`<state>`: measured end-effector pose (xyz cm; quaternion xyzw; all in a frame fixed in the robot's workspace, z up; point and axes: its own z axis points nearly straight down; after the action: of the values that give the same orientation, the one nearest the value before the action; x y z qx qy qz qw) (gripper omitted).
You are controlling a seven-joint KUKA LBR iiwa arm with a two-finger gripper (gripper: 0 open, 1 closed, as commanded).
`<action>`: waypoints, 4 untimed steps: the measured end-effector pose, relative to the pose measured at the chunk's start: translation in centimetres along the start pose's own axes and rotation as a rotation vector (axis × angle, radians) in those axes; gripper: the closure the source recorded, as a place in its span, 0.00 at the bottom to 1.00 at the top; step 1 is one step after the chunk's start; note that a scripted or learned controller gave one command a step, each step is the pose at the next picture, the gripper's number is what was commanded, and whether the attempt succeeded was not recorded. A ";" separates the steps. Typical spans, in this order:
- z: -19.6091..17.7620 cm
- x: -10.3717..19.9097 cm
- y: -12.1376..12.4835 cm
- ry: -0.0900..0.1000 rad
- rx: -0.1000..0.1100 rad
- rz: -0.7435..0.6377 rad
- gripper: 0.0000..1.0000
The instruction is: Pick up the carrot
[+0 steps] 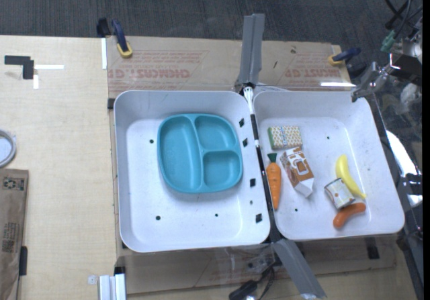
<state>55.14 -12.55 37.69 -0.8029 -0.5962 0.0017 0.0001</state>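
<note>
The carrot (273,184) lies lengthwise against the right bin's (376,225) left wall, at about 9 o'clock, so a finger could strike that wall or skid off the tapered body. A carton (297,171) sits just beside it at 3 o'clock and could be nudged or caught instead. The jaws' state I cannot tell; the arm's end at the 2 o'clock corner is too cluttered.
</note>
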 end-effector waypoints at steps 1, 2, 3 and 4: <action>-0.8 0.0 0.1 -0.003 0.002 -0.003 1.00; 8.6 -0.7 -0.1 0.000 0.003 -0.009 1.00; 8.5 -0.7 -0.1 0.000 0.002 -0.009 0.00; 4.1 4.4 -4.1 0.000 -0.001 -0.202 0.00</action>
<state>52.42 -7.18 33.61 -0.7388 -0.6740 0.0011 -0.0002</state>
